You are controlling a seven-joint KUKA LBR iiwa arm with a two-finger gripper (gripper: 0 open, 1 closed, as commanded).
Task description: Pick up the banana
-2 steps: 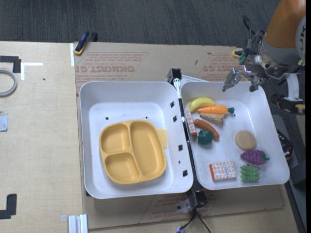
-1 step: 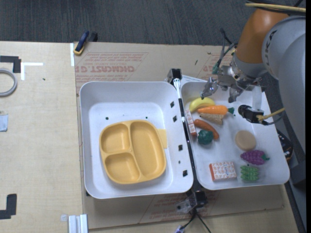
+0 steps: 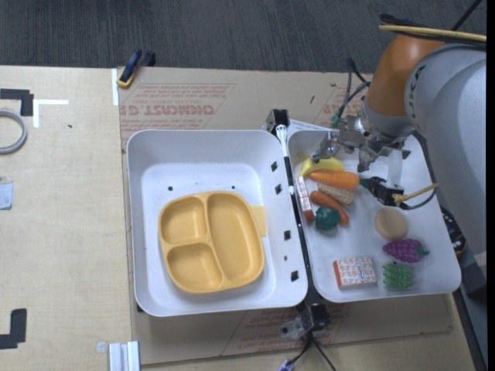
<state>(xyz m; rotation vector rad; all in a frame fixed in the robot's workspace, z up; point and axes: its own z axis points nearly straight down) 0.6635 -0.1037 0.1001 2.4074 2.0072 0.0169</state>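
In the right bin, at its far left corner: banana, yellow, partly covered by the carrot that lies across its near side; only its upper curve shows.

Directly over that same far end of the bin: gripper, metal, carried on the grey arm with the orange band above the wrist. The gripper sits just beyond and slightly right of the banana, near it; contact cannot be judged from this angle. Whether the tool is spread or closed cannot be told; nothing is seen held in it.

Other contents of the right bin:
- carrot, orange, lying crosswise, touching the banana.
- a pale biscuit-coloured piece under the carrot, not identifiable.
- sausage-like reddish piece, just near of the carrot.
- dark green rounded vegetable, beside the reddish piece.
- narrow red-and-white packet, along the left wall.
- tan egg-shaped item, mid-bin, right.
- purple grapes, near right side.
- green grapes, just near of the purple ones.
- red-and-white printed box, near wall.
- black-and-yellow cable, trailing from the arm across the far right of the bin.

In the left bin: yellow three-compartment tray, centred.

On the bench at far left: blue marker.
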